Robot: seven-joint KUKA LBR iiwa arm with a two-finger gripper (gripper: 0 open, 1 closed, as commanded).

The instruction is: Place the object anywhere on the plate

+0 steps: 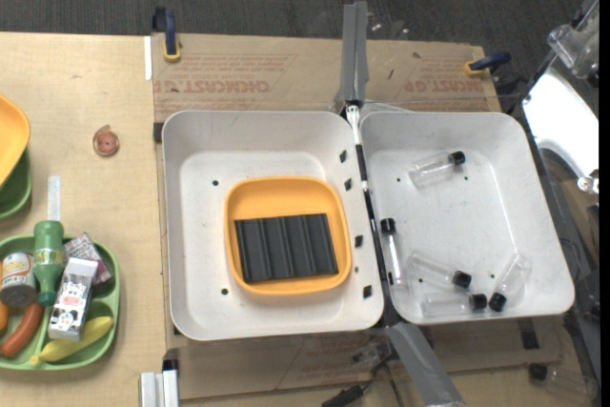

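Observation:
An orange square plate (286, 191) with rounded corners lies in the middle of the left bin (191, 205). A dark grey ribbed rectangular object (285, 246) lies flat on the plate, filling most of its floor. The right bin (534, 205) holds several clear vials with black caps: one (437, 167) near the back, one (389, 248) along the left wall, and the others (477, 295) clustered toward the front right corner.
To the left, the wooden table bears a green tray (95, 338) of toy food, an orange bowl (10, 143) and a small pink piece (106, 142). Clamps (168, 33) hold the cardboard behind the bins. White equipment (562, 124) stands at the right edge.

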